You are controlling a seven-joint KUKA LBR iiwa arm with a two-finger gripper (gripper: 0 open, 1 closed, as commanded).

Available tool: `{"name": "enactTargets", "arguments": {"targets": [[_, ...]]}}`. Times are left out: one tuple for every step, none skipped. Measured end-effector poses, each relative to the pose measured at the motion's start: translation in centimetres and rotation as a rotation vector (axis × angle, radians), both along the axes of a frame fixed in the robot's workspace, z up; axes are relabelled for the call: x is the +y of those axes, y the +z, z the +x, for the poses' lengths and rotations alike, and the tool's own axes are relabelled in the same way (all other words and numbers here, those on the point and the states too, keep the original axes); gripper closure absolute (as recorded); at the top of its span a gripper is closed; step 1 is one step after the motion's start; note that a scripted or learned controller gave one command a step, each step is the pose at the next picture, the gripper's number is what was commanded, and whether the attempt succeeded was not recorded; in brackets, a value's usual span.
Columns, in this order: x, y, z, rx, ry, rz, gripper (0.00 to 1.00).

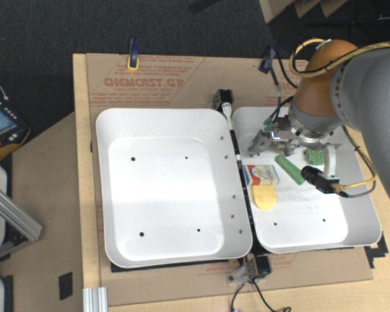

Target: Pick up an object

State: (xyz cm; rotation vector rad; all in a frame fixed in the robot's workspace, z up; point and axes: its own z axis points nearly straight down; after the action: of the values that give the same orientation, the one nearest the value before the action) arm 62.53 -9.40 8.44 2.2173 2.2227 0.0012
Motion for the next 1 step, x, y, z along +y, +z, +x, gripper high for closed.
{"name": "enactTargets", "arguments": {"targets": [[-2.75,5.83,4.42,-0.008,-0.002,-0.003,0.00]]}}
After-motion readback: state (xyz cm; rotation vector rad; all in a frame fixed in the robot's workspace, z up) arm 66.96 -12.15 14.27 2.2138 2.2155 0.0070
